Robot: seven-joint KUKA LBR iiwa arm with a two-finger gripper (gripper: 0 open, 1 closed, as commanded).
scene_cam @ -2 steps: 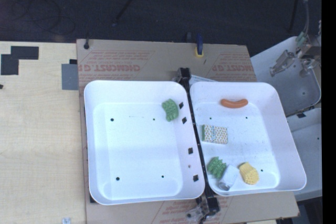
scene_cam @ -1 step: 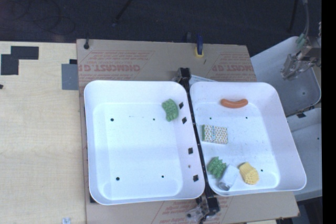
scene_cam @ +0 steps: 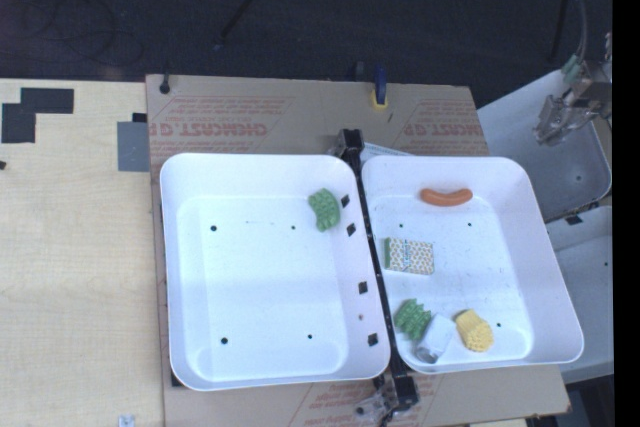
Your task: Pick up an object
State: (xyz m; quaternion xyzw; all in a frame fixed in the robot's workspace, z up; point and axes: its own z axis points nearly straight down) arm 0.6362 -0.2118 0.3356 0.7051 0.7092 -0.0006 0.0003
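Note:
The left bin [scene_cam: 200, 215] holds one knobbly green piece [scene_cam: 323, 208] near its upper right corner. In the right bin [scene_cam: 530, 215] lie an orange sausage [scene_cam: 445, 197] at the back, a small green-and-white patterned packet [scene_cam: 409, 256] in the middle, and a second green piece [scene_cam: 411, 317], a pale grey object [scene_cam: 434, 340] and a yellow corn-like piece [scene_cam: 474, 331] at the front. My gripper [scene_cam: 562, 118] hangs outside the bins, beyond the right bin's far right corner, well apart from every object.
Both bins rest on a brown cardboard sheet [scene_cam: 260, 115] over a pale wooden bench [scene_cam: 70, 265]. A black divider with clips [scene_cam: 362, 245] runs between the bins. A grey panel [scene_cam: 580, 175] lies to the right.

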